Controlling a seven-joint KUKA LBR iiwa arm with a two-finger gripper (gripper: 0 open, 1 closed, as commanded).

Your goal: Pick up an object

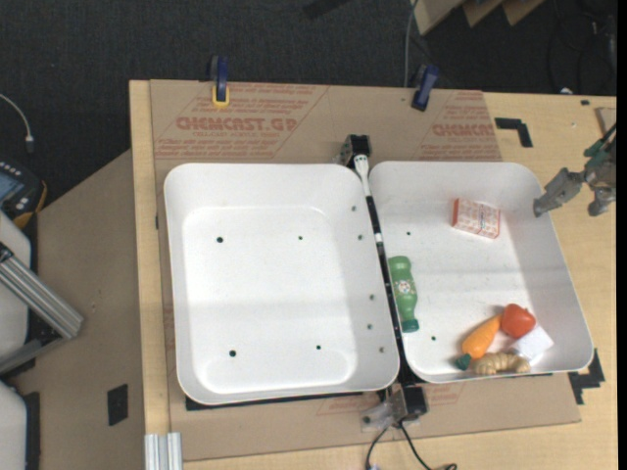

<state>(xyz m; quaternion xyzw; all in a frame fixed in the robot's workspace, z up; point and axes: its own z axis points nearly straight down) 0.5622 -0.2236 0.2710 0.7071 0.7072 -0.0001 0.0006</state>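
**Pincer waits at the right edge as 5 objects lie in the right bin**

The pincer (580, 186) hangs at the right edge of the frame, just over the upper right rim of the right bin (558, 253). 2 grey fingers splay apart with nothing between them, so it reads as wide and unloaded.

The candidates for picking all lie in that bin. A small red-and-white packet (476, 217) rests in its upper middle, to the left of the pincer and slightly lower in the frame, the nearest item. A green bottle (401, 292) lies along the bin's left wall, beside the seam with the left bin (196, 262). In the lower right corner, well below the pincer, a red tomato (517, 320), an orange carrot (481, 338) and a knobbly tan root (500, 364) crowd together beside a white card (535, 344).

The risks appear plain. The packet lies flat, so fingers closing on it may skid over it or scrape the bin floor. The bottle sits tight to the wall, leaving little room for a finger on that side. In the corner cluster, touching items could be nudged apart or 2 pinched at once, and the rounded tomato could roll free. All rests on the cardboard-covered desk (294, 116).
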